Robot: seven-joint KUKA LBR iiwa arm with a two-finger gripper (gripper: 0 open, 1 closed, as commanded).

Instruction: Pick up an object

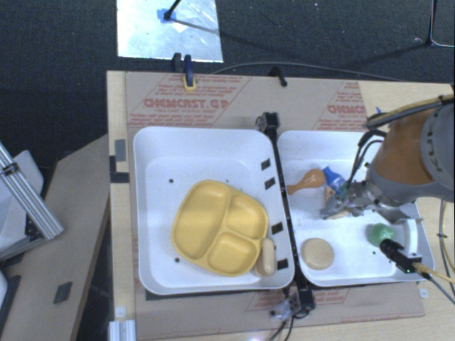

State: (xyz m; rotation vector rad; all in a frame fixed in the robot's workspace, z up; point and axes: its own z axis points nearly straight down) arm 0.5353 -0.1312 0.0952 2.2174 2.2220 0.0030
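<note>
My gripper [335, 207] is low in the right bin [313, 142], near its middle, with the arm reaching in from the right. A blue object [333, 178] lies just above the gripper, close to it or touching it. Left of the blue one rests an orange-brown drumstick-shaped object [306, 181]. Toward the front of the bin sits a round tan disc [317, 253]. A green object [380, 233] lies to the right of the gripper, partly under the arm. I see nothing clearly held.
The left bin [163, 148] holds a yellow divided plate [219, 226] with a pale tan roll [266, 256] leaning at its front right corner. A black divider rail [279, 190] runs between the bins.
</note>
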